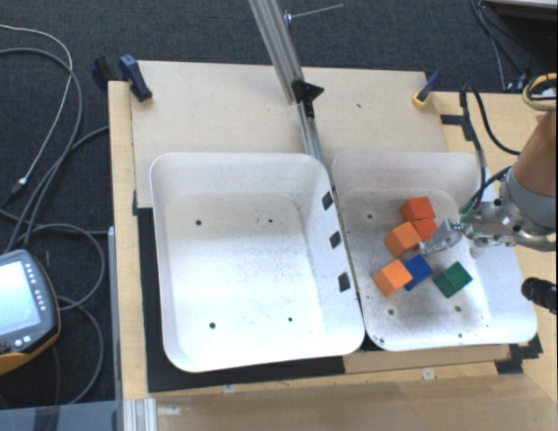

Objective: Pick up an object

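The right bin (494,326) holds a cluster of small blocks. One orange block (418,209) lies farthest back, a second orange block (403,239) sits just in front of it, and a third orange block (392,277) is nearest the front. A blue block (419,268) touches that third one, and a green block (453,279) lies to the right of the blue. My gripper (444,236) reaches in from the right, low over the bin. Its tip is right beside the two rear orange blocks and above the blue one.
The left bin (171,268) stands alongside, separated by a raised rim with black clips (336,239). A metal pole (277,39) slants up from between the bins. Cables (476,133) run along the bench's right rear.
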You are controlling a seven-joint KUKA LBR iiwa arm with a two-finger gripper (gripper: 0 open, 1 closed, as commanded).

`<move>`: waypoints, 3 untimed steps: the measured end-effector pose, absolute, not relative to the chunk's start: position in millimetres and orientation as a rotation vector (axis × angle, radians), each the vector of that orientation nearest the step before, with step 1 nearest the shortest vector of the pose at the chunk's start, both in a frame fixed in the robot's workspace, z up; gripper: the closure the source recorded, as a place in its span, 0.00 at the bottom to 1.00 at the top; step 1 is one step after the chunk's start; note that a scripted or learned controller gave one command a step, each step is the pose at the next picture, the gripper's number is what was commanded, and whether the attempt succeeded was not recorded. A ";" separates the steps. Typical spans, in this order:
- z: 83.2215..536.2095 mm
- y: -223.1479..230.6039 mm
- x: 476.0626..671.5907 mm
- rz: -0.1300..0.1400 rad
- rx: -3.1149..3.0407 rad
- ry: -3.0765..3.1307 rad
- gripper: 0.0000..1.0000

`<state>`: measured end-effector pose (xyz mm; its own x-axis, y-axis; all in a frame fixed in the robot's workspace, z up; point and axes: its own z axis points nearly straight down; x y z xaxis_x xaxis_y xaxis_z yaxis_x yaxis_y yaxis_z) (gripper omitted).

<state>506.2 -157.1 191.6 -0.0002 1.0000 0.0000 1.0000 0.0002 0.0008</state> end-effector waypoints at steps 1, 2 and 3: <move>191.6 -157.0 506.2 0.001 2.221 2.221 0.00; 114.7 -140.5 562.4 -0.002 2.219 2.227 0.00; 119.1 -142.2 562.3 0.000 2.219 2.222 0.00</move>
<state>562.3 -142.2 119.1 -0.0013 1.0000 -0.0006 1.0000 0.0013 0.0009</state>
